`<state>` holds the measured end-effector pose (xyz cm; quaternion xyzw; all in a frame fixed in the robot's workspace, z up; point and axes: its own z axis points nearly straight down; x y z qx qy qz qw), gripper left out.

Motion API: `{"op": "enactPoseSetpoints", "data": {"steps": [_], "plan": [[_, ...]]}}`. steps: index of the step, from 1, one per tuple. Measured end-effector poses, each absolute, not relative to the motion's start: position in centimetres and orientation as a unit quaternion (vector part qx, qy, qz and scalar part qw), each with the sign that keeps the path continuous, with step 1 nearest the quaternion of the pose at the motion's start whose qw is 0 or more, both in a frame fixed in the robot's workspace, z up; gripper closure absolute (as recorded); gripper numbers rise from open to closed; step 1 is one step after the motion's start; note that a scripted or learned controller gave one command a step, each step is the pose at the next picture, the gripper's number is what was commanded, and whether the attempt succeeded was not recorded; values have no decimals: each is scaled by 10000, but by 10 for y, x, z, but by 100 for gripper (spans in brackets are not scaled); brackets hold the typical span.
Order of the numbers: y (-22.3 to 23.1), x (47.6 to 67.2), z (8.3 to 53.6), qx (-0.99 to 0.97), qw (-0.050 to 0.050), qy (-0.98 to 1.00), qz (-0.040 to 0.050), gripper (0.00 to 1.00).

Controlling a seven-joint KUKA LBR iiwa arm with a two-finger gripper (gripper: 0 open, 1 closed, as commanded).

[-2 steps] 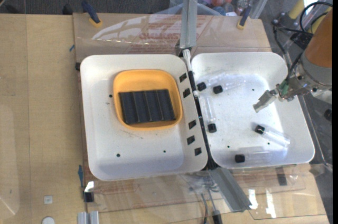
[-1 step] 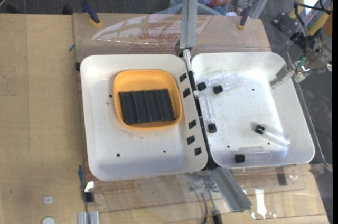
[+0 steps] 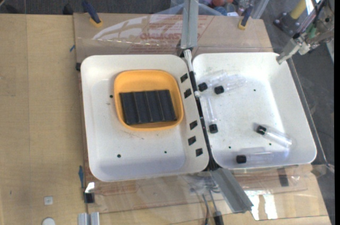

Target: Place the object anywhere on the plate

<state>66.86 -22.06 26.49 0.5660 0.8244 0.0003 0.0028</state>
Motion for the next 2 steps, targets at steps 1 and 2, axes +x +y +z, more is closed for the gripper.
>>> {"op": "enactPoseSetpoints", "data": {"steps": [1,2], "plan": [[-220,668,252,5383,-1,8428,-4,0],[-220,668,243,5424,-3,8401,-6,0]]}}
